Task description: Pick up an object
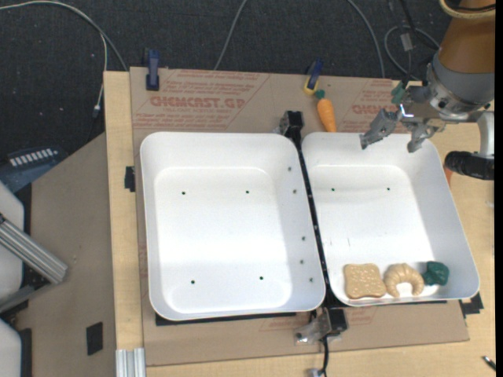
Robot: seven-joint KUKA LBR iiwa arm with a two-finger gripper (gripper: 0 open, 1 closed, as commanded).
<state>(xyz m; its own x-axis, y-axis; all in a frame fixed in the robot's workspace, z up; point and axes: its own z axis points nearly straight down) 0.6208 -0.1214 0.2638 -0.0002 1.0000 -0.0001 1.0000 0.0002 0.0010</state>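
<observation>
The claw (pixel 395 132) is seen spread open and empty over the right bin's (pixel 452 210) far edge; cracker (pixel 363 280), croissant (pixel 404 279) and green piece (pixel 436 272) lie unpicked at its near wall.

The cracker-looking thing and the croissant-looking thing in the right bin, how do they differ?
The cracker is flat, squarish and pale tan; the croissant is a plump curved crescent, golden with a whitish patch. The cracker lies further left, the croissant between it and a green object. Both rest along the near edge of the right bin, far from the gripper.
</observation>
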